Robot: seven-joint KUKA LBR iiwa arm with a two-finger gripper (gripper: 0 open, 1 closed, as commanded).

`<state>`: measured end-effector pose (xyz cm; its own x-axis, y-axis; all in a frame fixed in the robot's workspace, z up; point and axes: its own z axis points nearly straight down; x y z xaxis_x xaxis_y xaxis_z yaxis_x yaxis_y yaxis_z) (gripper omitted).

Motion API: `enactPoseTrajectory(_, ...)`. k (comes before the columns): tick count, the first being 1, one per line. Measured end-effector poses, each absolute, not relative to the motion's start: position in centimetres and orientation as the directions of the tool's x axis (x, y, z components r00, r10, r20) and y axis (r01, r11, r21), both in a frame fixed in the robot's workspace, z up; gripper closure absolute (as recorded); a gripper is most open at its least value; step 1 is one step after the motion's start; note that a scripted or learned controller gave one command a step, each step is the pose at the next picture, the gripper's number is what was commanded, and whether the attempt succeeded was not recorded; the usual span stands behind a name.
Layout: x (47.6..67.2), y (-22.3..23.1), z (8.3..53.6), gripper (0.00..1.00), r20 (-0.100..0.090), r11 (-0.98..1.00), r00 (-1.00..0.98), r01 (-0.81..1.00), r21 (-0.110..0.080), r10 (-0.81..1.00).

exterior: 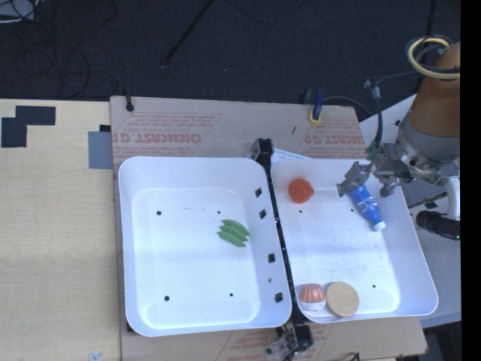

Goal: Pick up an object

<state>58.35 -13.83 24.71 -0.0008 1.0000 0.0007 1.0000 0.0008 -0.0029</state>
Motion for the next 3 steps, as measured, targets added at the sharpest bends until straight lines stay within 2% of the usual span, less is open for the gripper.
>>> enactPoseTrajectory(1,64.3,-11.6,13.3,0.0,0.001,0.003,-0.003,1.0,-0.004,1.0)
enactPoseTrajectory(2,64.2,-8.5,8.4,0.0,0.002,0.003,-0.003,1.0,-0.007,1.0)
enactPoseTrajectory(3,64.3,-8.7,9.7,1.0,0.001,0.0,0.0,1.0,-0.005,1.0)
